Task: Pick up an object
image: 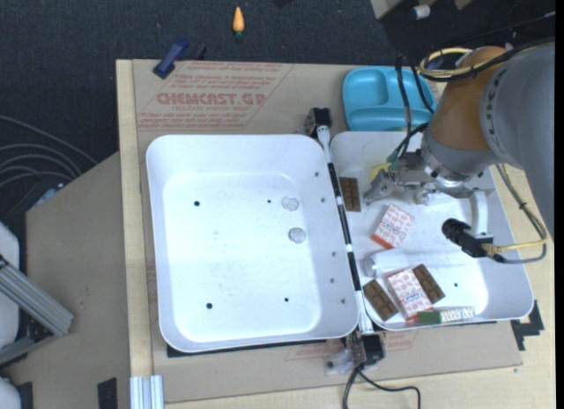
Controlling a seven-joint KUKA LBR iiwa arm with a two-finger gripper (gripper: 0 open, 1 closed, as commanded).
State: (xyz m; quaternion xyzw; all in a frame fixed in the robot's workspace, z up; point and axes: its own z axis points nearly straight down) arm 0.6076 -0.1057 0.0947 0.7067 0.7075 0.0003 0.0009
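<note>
Arm [493, 107] comes in from the right and sits over the upper part of the right bin [507, 288]. Pincer [407, 185] is low in that bin near its upper left; can't tell its state from this angle.

Right bin contents:
- small red-and-white packet [392, 225] near the middle, just below the pincer, apart from it
- brown bar [350, 193] by the left wall
- second red-and-white packet [407, 292] at the lower edge, with a brown bar [380, 299] on its left and another [429, 282] on its right
- green-and-white strip [447, 316] just below that cluster

Left bin [176, 160] has two small round silvery pieces [293, 219] right of centre.

Blue tray [379, 99] sits on the tabletop [132, 107] behind the right bin.
</note>
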